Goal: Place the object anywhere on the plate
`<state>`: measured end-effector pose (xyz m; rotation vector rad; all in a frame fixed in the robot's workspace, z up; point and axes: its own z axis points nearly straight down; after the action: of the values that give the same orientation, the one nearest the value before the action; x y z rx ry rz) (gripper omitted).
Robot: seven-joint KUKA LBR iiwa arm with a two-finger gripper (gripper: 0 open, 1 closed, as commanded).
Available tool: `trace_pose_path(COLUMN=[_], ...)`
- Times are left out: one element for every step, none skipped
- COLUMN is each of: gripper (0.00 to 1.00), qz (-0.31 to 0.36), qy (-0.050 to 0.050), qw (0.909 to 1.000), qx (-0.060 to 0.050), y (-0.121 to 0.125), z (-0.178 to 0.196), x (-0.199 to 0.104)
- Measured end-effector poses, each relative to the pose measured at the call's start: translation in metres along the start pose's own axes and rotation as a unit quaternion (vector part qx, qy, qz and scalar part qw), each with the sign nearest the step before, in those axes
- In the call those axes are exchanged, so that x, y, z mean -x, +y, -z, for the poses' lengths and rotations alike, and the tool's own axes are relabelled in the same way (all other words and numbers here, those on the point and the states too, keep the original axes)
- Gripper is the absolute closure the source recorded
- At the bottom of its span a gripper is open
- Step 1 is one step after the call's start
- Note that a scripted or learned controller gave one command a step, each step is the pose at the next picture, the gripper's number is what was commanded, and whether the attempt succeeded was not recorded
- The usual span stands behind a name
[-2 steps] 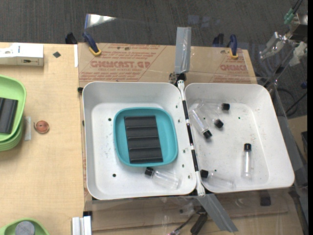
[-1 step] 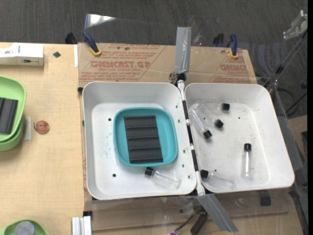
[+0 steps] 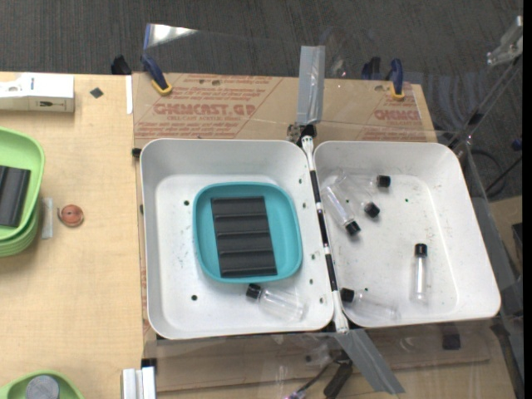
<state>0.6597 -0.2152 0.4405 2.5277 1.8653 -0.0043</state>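
Observation:
A teal plate (image 3: pixel 288 231) with a black ridged insert lies in the left bin (image 3: pixel 166 223). One clear vial with a black cap (image 3: pixel 273 299) rests on the left bin's floor just below the plate's front edge, touching nothing on the plate. The right bin (image 3: pixel 465 223) holds several more clear vials with black caps: one (image 3: pixel 341 210) near its left wall, one (image 3: pixel 420 273) at the right, one (image 3: pixel 366 306) at the front left corner, plus loose caps (image 3: pixel 383 181) toward the back.
Cardboard sheet with clamps (image 3: pixel 274 106) lies behind the bins. A green tray (image 3: pixel 17 194) and a small round red item (image 3: pixel 71 215) sit on the wooden bench at the left. A white box (image 3: pixel 37 92) is at the far left back.

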Motion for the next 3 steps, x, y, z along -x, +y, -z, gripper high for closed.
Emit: trace_pose_path(gripper=[0.0, 0.0, 0.0], qz=[-0.039, -0.077, -0.129], qy=[0.0, 0.0, 0.0], qw=[0.9993, 0.997, 0.9916], qx=[-0.001, -0.001, -0.001], y=[-0.0002, -0.0003, -0.0008], z=[-0.0004, -0.0005, -0.0006], x=[-0.0017, -0.002, -0.0011])
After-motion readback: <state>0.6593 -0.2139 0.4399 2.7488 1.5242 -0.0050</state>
